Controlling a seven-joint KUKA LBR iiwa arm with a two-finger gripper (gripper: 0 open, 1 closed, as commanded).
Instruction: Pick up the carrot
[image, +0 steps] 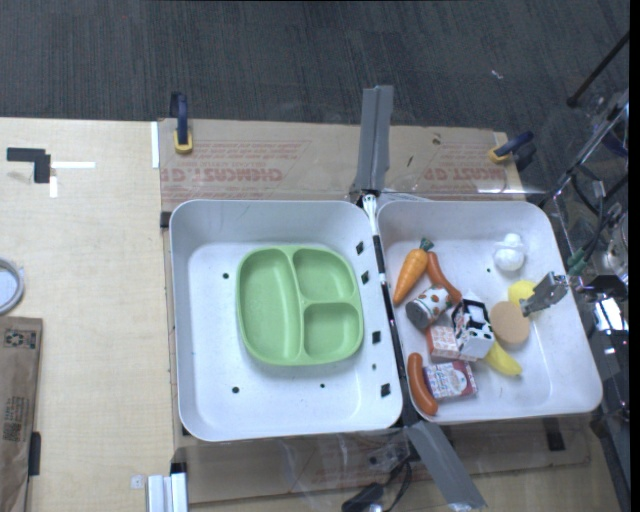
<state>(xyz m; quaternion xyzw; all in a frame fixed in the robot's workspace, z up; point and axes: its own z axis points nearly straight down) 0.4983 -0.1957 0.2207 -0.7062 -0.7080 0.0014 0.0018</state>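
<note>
carrot lies slanted at the upper left of the right bin beside a can; gripper, across the pile, in a state that cannot be told, has yet to reach it.

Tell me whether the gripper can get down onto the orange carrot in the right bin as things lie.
Probably yes. The orange carrot lies uncovered at the pile's upper left, with only a red-orange piece touching its right side. The gripper sits across the right-hand white bin, with toys between.

Dark grey carpet floor, pale wooden bench, cardboard sheet
</note>
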